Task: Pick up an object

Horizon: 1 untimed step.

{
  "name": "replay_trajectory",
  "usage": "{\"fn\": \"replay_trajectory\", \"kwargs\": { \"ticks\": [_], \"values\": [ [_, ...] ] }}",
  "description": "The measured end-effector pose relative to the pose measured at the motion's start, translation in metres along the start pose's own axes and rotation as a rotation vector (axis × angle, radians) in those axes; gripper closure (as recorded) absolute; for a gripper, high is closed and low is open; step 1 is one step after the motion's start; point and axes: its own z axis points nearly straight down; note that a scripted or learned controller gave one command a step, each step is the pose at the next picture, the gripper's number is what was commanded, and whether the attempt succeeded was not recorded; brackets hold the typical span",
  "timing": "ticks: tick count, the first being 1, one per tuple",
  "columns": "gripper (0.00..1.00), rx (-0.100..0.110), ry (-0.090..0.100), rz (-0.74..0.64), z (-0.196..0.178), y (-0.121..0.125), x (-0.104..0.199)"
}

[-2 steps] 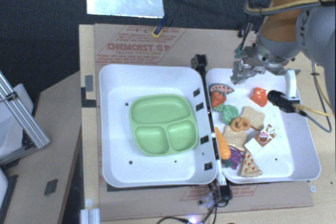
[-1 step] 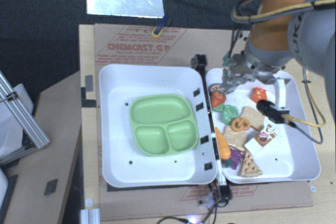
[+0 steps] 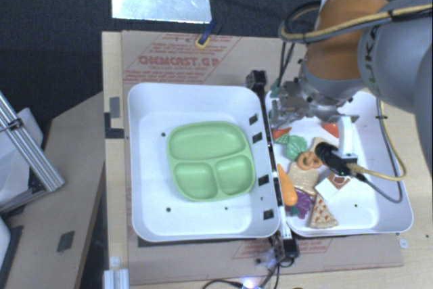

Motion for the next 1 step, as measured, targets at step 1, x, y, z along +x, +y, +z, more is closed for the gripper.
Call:
{"fn": "replay_trajectory", "kwargs": {
  "ticks": [1],
  "values": [
    [1.00,0.000,-0.001,0.000,-0.0031,-0.0243,0.0434]
  ]
}}
